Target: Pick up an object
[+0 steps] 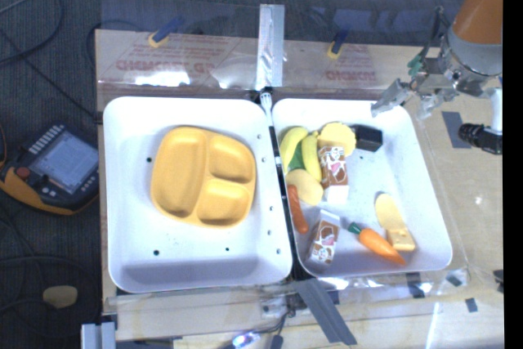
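Note:
The right bin (pixel 429 176) holds several toy foods: a banana (pixel 291 145), a round yellow fruit (pixel 336 135), a black block (pixel 368 137), a small brown-and-white carton (pixel 333 163), a second carton (pixel 324 241) and a carrot (pixel 381 243). My gripper (pixel 404 104) hangs over the bin's far right corner, above and to the right of the black block. It is open, with nothing between its fingers. The grey arm with its orange band (pixel 480 4) comes in from the upper right.
A yellow compartment plate (pixel 204 176) lies in the left bin (pixel 131 257). A pale yellow wedge (pixel 390 213), a thin orange stick (pixel 297 209) and a white block (pixel 336 193) also sit in the right bin. A handheld pendant (pixel 53 167) rests on the floor at left.

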Controlling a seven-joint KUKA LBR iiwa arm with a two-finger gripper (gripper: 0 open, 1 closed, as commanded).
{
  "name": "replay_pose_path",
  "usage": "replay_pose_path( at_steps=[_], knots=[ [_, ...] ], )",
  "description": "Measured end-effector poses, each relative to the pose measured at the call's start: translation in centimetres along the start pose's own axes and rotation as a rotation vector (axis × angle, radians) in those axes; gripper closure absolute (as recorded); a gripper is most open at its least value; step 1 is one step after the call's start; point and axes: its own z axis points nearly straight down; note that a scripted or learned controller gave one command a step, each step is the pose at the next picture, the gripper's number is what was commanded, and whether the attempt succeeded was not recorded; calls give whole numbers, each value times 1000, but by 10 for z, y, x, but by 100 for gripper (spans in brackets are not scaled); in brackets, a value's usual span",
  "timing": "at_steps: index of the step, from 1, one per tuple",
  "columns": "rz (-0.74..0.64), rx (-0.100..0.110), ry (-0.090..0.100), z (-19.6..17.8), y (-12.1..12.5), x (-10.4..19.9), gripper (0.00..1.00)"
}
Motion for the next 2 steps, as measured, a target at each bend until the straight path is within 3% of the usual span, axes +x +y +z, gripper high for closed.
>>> replay_pose_path(
  at_steps=[1, 2],
  knots=[
    [-121, -2, -2, 154, -7, 34, 0],
    [-195, 51, 2, 161, 22, 43, 0]
  ],
)
